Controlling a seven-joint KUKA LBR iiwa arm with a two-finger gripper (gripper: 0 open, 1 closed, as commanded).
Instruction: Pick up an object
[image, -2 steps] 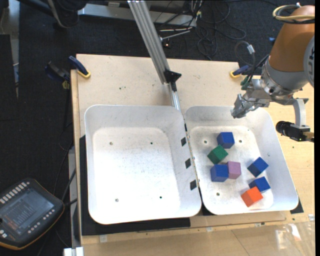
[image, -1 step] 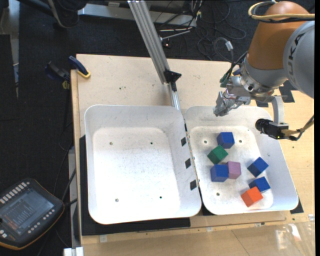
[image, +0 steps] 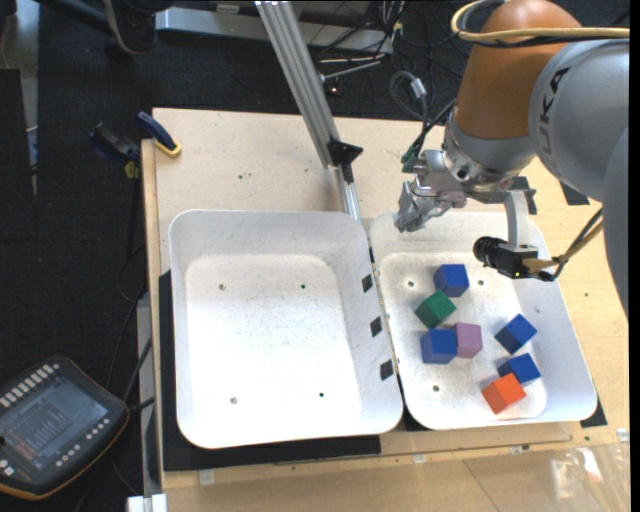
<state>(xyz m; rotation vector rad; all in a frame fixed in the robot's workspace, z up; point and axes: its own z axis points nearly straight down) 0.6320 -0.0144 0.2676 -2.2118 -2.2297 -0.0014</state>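
Observation:
The right bin (image: 570, 390) holds several small blocks: a blue cube (image: 452, 279), a green block (image: 435, 309), a blue block (image: 438, 346), a lilac block (image: 468, 339), two more blue blocks (image: 516, 332) (image: 522, 369) and an orange block (image: 503, 392). My gripper (image: 412, 218) hangs above the bin's back left corner, up and left of the nearest blue cube. Nothing shows between its fingers. Whether they stand apart is unclear from this angle.
The left bin (image: 190, 300) lies beside the right one, split by a ridge with black tabs (image: 378, 325). A metal pole (image: 305, 85) slants in from the back. A blue-and-yellow clamp (image: 155, 133) sits at the bench's back left. A black cable fitting (image: 505, 255) dangles over the right bin.

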